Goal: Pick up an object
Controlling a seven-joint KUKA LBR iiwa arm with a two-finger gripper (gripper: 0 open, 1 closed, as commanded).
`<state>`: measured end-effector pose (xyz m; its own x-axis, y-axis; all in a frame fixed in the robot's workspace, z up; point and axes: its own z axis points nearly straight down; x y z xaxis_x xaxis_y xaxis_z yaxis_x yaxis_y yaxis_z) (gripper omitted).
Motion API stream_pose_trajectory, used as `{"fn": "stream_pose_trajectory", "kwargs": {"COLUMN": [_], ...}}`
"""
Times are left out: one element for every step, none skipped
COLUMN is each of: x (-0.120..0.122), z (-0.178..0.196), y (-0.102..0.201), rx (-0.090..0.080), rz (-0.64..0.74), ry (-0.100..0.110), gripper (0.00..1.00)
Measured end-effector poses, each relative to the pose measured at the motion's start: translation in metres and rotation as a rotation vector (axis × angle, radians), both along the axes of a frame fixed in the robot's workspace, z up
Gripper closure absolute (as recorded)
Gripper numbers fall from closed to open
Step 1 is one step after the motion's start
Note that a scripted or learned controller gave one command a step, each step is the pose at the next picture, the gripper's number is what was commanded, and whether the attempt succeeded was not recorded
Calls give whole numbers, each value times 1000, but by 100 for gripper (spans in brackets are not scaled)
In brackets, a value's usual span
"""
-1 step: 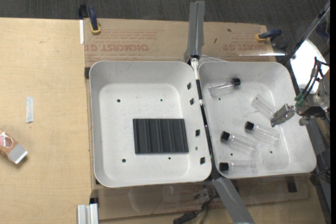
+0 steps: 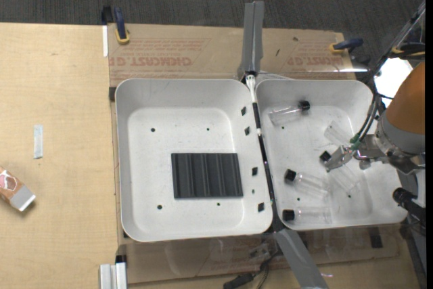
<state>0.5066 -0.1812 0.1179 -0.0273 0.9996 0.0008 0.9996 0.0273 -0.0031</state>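
Note:
The right bin (image 2: pixel 318 95) holds several clear plastic vials with black caps. One vial (image 2: pixel 287 113) lies near the back left, another (image 2: pixel 306 181) lies at mid-left, and a third (image 2: pixel 308 215) rests by the front wall. My gripper (image 2: pixel 333 159) reaches in from the right and hangs low over the middle of this bin, among the vials. A dark piece at its tip may be a vial cap or part of the gripper. A dark ribbed rectangular block (image 2: pixel 206 174) lies flat in the middle of the left bin (image 2: pixel 135 145).
The orange band of the arm (image 2: pixel 409 108) and cables stand over the right bin's right wall. A grey post (image 2: pixel 252 37) rises behind the seam between the bins. Clamps (image 2: pixel 119 27) (image 2: pixel 345 46) hold the cardboard at the back. A small packet (image 2: pixel 15 190) lies on the bench at far left.

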Motion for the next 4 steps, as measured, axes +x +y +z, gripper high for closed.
{"fn": "stream_pose_trajectory", "kwargs": {"x": [38, 38, 79, 79], "z": [-27, -19, -1, -1], "y": [-4, -5, 23, 23], "rx": [0, 0, -1, -2], "rz": [33, 29, 61, 61], "ry": [-1, 0, -2, -2], "gripper": [0, 100, 100, 0]}}
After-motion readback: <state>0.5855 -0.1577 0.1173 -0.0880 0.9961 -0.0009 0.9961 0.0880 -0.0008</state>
